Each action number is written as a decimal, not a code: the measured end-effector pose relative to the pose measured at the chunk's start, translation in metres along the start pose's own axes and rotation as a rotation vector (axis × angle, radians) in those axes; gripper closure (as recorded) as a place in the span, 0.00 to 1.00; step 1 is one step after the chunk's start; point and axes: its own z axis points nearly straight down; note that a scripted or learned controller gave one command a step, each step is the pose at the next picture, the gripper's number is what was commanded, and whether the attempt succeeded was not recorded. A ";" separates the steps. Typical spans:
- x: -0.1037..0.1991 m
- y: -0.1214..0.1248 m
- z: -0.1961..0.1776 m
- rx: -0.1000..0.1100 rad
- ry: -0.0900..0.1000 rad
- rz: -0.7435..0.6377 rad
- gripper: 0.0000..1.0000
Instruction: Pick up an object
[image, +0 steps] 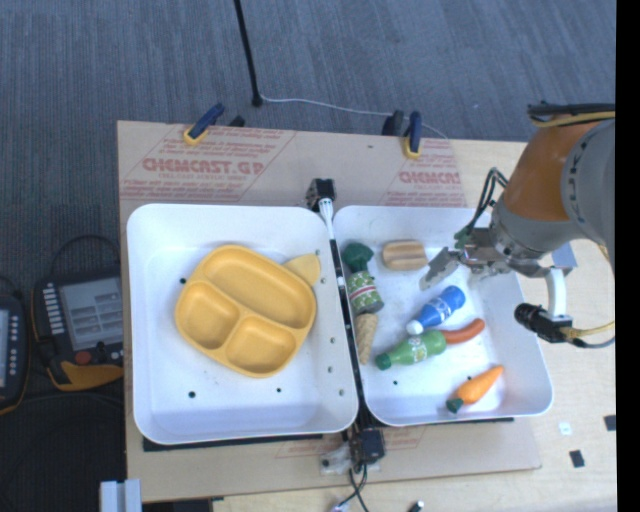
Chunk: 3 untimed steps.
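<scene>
Camera view, looking down at a slant on two shallow white bins set side by side on a board. The gripper (445, 262) hangs over the far part of the right bin (525, 395); its grey fingers point left and appear spread apart with nothing between them. The nearest candidate for picking is the blue bottle (441, 307), which lies just nearward of the fingertips, its long axis running diagonally from its white cap at near-left to its base at far-right. A tan bread roll (404, 254) lies just left of the gripper, flat and rounded.

Other items in the right bin: a red chilli (466, 332) beside the bottle, a green bottle (412, 351), an orange carrot (477, 387) near the front wall, and along the left wall a dark green bottle (360, 278) and a ribbed cone (366, 334). All look like smooth moulded plastic toys.

The left bin (160, 400) holds a yellow divided plate (245, 309), glossy, with three compartments, and a pale yellow wedge (305, 267) at its far-right edge.

Judgement: the bottle's rounded body may roll unless the fingers close across its short width.
</scene>
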 end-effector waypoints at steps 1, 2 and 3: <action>-0.022 -0.038 0.032 -0.004 0.000 -0.002 0.00; -0.026 -0.091 0.033 -0.036 -0.014 -0.003 0.00; -0.009 -0.105 0.033 -0.042 -0.022 0.003 0.00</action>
